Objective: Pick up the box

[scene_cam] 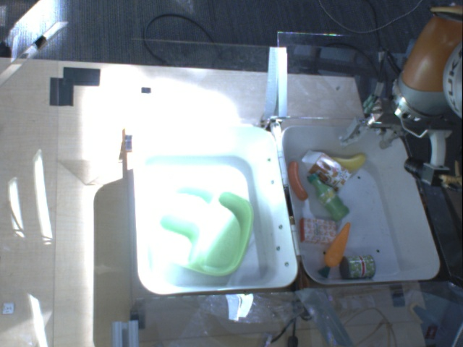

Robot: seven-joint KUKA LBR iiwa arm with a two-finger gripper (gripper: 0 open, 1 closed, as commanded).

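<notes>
The box (318, 230) is a small flat red-and-white carton. It lies in the right bin (405, 223), near that bin's left wall and towards the front. My gripper (367, 126) hangs over the bin's far right corner, below the orange band of the arm (432, 45). It is well back and to the right of the box, apart from it, with nothing seen in its grasp.
Around the box lie a carrot (336, 244), a green can (358, 267), a green bottle (329, 199), a red sausage (295, 181), a printed packet (325, 169) and a banana (352, 162). The left bin (268, 215) holds a green bowl (217, 241).
</notes>
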